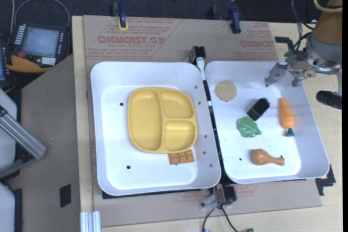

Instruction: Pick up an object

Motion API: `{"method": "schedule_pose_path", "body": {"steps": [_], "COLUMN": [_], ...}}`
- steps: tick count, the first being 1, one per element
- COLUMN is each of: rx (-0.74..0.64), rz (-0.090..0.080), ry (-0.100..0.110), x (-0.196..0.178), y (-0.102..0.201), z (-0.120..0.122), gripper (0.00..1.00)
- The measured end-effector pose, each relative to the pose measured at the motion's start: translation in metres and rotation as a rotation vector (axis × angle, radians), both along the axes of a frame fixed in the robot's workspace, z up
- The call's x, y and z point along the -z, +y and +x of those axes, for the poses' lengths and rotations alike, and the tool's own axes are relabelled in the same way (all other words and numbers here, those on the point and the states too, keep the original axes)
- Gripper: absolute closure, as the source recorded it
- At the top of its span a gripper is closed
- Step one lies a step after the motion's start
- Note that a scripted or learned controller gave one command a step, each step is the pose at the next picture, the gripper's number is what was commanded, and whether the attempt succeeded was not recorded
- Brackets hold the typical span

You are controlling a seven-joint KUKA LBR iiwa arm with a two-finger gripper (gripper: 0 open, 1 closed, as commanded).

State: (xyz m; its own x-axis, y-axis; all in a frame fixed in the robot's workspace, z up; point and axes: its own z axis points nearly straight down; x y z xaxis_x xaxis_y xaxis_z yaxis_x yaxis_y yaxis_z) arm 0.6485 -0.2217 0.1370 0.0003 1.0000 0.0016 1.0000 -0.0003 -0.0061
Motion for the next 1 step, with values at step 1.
{"method": "schedule_pose_path", "body": {"steps": [1], "rx": [-0.004], "rz": [0.007], "ry": [-0.003], "x": [0.0512], "y": [0.0041], "z": [0.0012], "gripper": [0.0]}}
